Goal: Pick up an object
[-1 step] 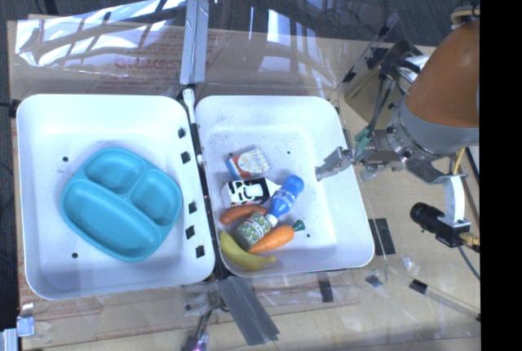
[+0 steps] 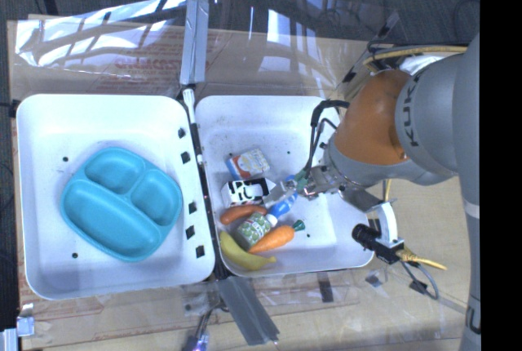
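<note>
Gripper [image 2: 287, 193] reaches low into the right bin [image 2: 269, 108], right over the pile; whether it holds anything I cannot tell. Beneath it lie a bottle [image 2: 263, 223], a carrot [image 2: 276, 238], a banana [image 2: 242, 255], a sausage [image 2: 238, 213] and small cartons [image 2: 248, 175]. In the left bin [image 2: 41, 202] rests a blue tray [image 2: 122, 202].

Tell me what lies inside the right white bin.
In the right white bin: a yellow banana, orange carrot, small bottle, sausage and printed packets. Whatever lies beneath the arm stays covered.
</note>
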